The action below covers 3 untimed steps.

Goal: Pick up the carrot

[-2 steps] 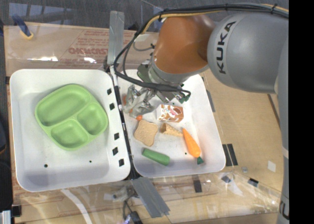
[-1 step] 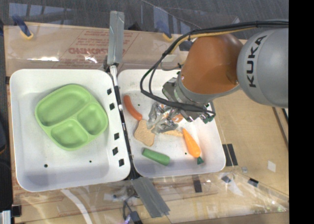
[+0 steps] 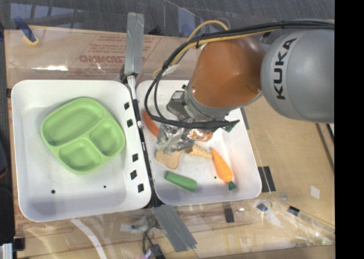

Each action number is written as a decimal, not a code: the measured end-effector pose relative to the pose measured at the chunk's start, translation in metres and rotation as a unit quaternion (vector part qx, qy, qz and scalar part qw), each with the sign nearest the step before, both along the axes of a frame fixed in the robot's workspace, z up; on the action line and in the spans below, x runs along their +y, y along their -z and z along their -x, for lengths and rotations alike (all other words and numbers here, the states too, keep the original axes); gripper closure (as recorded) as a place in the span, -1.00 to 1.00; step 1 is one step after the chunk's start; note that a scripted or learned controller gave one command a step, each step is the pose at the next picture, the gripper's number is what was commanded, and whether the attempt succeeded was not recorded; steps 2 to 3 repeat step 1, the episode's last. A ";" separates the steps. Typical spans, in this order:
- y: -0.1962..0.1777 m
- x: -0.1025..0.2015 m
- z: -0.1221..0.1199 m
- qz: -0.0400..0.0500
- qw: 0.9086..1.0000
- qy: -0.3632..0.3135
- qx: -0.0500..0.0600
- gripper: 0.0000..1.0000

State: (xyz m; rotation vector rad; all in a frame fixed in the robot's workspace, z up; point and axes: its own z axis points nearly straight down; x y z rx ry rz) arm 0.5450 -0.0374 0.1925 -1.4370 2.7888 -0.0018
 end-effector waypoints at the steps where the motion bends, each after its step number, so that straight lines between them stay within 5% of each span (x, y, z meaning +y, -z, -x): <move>1: -0.002 -0.004 0.055 0.001 0.977 -0.212 0.003 1.00; 3: -0.002 -0.004 0.055 0.001 0.977 -0.212 0.003 1.00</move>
